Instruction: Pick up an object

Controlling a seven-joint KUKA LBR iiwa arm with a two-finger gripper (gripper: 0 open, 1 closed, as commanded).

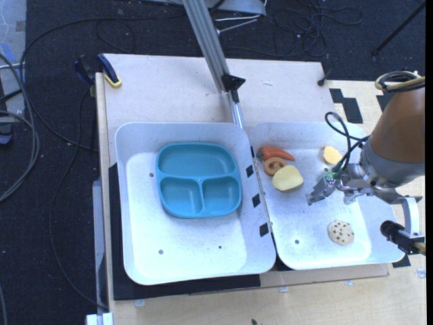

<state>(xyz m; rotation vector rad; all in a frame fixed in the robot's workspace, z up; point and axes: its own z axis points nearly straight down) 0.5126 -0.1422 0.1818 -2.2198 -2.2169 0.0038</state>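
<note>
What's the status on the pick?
Gripper over right bin, nothing seen between fingers. Yellow piece just left of it, cookie below. Carrot touching the yellow piece. Blue tray in left bin.

I watch through one fixed camera mounted above the bench [169, 80], looking down at a slant from moderate height. It takes in both white bins [135, 249] side by side, with the arm [399, 141] entering from my right.

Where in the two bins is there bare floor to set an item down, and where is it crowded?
Left bin: bare floor below and left of the blue tray. Right bin: a bare patch between potato and cookie. Crowded at top, around carrot, yellow piece and gripper.
</note>
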